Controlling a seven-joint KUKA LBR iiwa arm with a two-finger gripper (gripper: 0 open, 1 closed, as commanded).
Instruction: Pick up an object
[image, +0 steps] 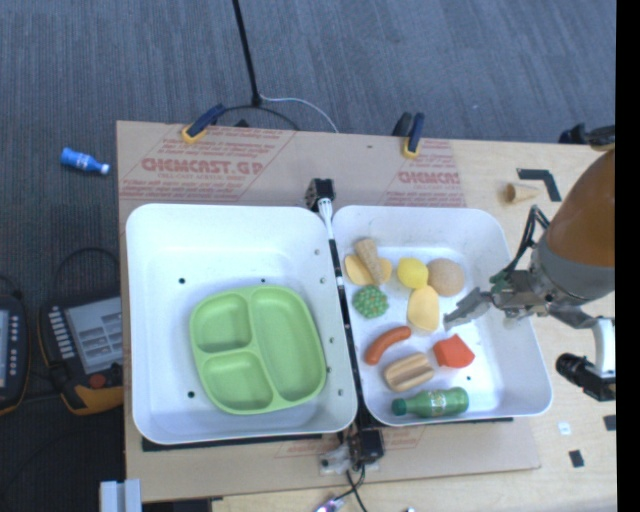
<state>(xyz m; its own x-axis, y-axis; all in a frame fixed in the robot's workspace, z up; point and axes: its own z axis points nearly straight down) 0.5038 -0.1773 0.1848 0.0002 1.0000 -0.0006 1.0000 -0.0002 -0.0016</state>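
Note:
The right bin holds several toy foods: a corn cob, a lemon, a brown potato, a green broccoli piece, a yellow pear, a red sausage, a red pepper piece, a hot dog bun and a green bottle. My gripper hangs over the right half of this bin. Its tip is just right of the pear and above the red pepper piece. Nothing shows held in it.
The left bin holds a green divided plate. A raised rim separates the two bins. Clamps sit at the board's far edge. The arm's orange band rises over the right bin's right wall.

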